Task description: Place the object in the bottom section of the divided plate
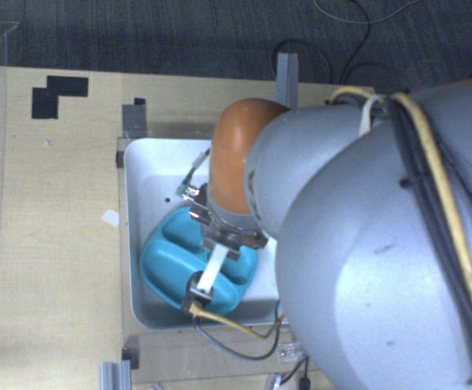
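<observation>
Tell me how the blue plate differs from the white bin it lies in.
Colour: the plate is turquoise blue, the bin white. Shape: the plate has rounded edges and a dividing ridge; the bin has straight walls and squarer corners. Size: the plate is smaller, lying inside the bin toward its near end. Both are shallow and partly covered by the arm.

The divided plate (166, 258) lies in the bin (150, 165), in its near half, close to the left wall. The bin sits on the bench (49, 218). The arm (365, 242) reaches in from the right, its wrist above the plate's right side (which it hides).
</observation>
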`<move>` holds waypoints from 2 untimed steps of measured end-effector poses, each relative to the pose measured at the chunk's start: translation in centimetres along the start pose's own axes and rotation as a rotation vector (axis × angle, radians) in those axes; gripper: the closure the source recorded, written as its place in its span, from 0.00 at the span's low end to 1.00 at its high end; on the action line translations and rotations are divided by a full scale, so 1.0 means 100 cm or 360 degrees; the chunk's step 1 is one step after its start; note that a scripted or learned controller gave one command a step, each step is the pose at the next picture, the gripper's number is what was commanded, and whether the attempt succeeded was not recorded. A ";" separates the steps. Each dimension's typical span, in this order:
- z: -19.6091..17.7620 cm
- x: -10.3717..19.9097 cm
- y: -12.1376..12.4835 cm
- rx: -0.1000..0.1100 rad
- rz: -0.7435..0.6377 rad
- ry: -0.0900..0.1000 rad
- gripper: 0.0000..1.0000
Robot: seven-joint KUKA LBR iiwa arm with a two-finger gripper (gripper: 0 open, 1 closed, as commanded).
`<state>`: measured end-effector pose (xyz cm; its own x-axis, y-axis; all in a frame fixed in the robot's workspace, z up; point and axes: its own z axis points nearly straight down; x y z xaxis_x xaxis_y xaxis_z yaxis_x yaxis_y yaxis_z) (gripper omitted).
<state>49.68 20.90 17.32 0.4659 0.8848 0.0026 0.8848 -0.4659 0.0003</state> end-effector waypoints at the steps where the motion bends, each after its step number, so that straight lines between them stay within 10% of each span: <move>1: 0.055 0.025 -0.008 -0.0043 -0.0187 0.0050 1.00; 2: -0.076 0.020 -0.020 -0.0003 -0.0766 0.0002 1.00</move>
<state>48.83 23.56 24.95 0.0036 1.0000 0.0028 1.0000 -0.0036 0.0039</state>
